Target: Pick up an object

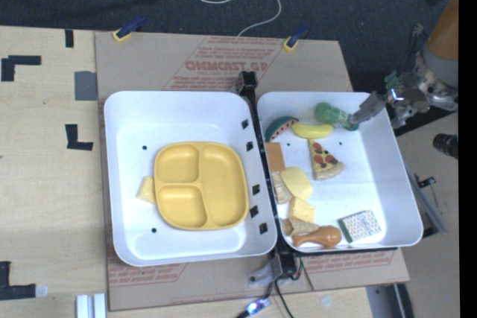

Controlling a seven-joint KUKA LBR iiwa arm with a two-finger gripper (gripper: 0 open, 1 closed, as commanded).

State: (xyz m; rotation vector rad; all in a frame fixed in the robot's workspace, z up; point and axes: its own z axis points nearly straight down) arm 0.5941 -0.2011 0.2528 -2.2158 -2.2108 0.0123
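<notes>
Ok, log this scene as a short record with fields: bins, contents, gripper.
left bin: yellow divided plate, pale wedge at its left edge
right bin: green object, banana, pizza slice, drumstick, patterned packet
gripper: at the right bin's far rim, beside the green object
grasp: cannot tell

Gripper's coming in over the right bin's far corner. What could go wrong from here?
1. The gripper is right at the green toy, which touches the banana; a grab may nudge both or slip.
2. It sits close to the right bin's rim, so descending could clip the wall.
3. The toys along the divider lie packed together, so picking there may snag neighbours.
</notes>
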